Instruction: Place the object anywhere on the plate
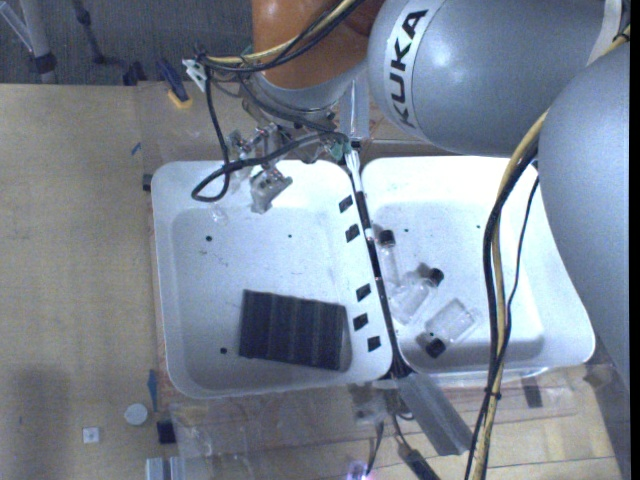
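- i count two white bins side by side: the left bin (190, 298) and the right bin (520, 268), meeting at a shared rim down the middle of the frame.
- one dark ribbed plate (292, 330) lies flat on the floor of the left bin, toward its lower edge, turned slightly askew.
- in the right bin, near its left wall, i see a loose cluster of clear plastic objects (425, 303) with small black caps; i make out about three or four, but they blur together and i cannot count them for certain.
- my arm (450, 68) comes in from the upper right of the frame, and its grey bulk covers the right bin's far right side.
- black cables (215, 138) loop off my wrist and hang over the upper left corner of the left bin.
- my gripper (268, 190) sits over the upper middle of the left bin, pointing down; i cannot tell how it stands, as the end is small and blurred.
- the clear objects lie to the lower right of my gripper, across the shared rim and well apart from it.
- the plate is below my gripper in the frame, in the same bin.
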Motion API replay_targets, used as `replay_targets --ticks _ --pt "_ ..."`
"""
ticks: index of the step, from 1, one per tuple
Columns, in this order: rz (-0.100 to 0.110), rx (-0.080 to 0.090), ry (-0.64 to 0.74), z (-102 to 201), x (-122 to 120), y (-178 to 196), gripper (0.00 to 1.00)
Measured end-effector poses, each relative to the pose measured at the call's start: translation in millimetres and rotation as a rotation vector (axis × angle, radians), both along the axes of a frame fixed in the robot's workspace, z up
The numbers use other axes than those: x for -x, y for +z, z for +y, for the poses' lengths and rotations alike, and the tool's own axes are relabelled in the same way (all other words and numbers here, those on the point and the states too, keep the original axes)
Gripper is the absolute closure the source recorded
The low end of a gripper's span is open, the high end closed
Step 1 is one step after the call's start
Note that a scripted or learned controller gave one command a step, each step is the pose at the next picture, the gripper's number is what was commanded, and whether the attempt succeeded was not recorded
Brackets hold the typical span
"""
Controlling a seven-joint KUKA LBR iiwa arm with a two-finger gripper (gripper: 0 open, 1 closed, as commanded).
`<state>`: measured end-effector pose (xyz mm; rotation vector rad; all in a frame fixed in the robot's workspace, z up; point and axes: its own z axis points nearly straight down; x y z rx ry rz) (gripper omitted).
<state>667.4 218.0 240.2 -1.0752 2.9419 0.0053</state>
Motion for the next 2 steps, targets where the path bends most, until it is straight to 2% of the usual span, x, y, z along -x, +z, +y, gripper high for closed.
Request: replay_targets --ticks 1,2 --pt "0.001 0.002 0.070 -50 42 95 1.00" --pt "0.004 0.004 0.119 -128 32 43 1.00"
